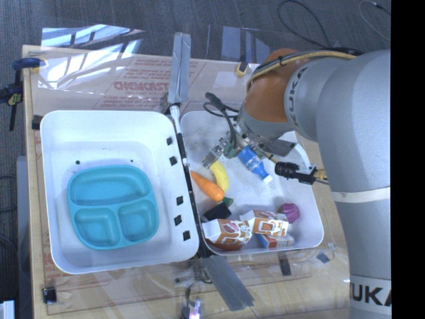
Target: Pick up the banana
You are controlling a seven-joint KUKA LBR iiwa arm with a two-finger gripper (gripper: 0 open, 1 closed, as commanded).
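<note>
The yellow banana (219,176) lies in the right bin (307,234), towards its left side, next to an orange carrot (208,186). My gripper (218,153) hangs just above the banana's upper end, its metal fingertips (212,157) pointing down and left. Nothing shows between the fingers, and the banana rests on the bin floor.
A blue bottle (254,163) lies right of the gripper. Two cartons (247,231), a purple item (289,212) and a dark object (218,211) sit at the bin's near end. The left bin (60,135) holds a blue divided tray (113,205).
</note>
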